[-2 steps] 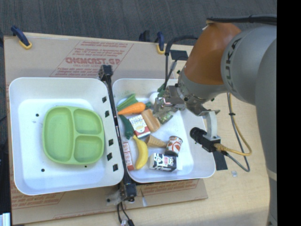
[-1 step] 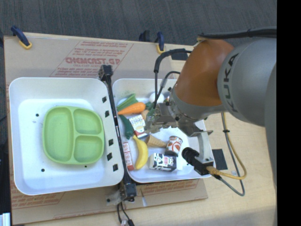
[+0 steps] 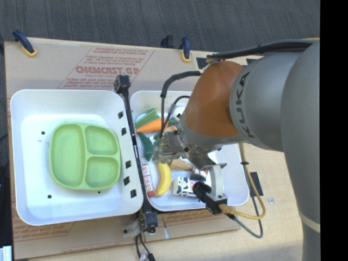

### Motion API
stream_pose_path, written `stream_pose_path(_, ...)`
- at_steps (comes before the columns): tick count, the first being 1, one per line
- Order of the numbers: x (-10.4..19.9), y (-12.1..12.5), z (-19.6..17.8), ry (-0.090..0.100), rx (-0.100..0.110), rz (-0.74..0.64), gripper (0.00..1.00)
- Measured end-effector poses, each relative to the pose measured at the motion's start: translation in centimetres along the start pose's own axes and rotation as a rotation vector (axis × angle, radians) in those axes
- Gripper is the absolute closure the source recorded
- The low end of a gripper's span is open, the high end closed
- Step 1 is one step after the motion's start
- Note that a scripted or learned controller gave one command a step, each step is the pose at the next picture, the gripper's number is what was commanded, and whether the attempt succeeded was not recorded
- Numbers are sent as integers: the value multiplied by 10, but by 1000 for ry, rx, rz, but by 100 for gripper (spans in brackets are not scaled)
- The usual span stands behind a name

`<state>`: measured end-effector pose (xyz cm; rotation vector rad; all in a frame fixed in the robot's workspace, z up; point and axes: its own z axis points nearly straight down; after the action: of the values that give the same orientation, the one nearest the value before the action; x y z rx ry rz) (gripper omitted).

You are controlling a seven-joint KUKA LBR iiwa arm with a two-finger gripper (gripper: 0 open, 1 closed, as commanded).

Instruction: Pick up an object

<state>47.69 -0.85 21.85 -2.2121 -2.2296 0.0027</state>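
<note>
Bright, even light; soft shadows

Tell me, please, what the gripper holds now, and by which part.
It cannot be told. The gripper is low in the right bin, among the carrot and banana, but the arm hides its fingertips.

Green plate (image 3: 85,155) smooth, probably plastic; white bins (image 3: 22,145) glossy; arm (image 3: 283,102) matt grey metal.
</note>
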Motion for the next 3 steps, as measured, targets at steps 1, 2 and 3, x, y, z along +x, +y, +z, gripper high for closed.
stream_pose_path(1,-60,3,20,0,2,1,100)
stream_pose_path(2,-106,72,-78,-1,-4,1,100)
stream_pose_path(3,-105,5,-57,0,-1,2,100)
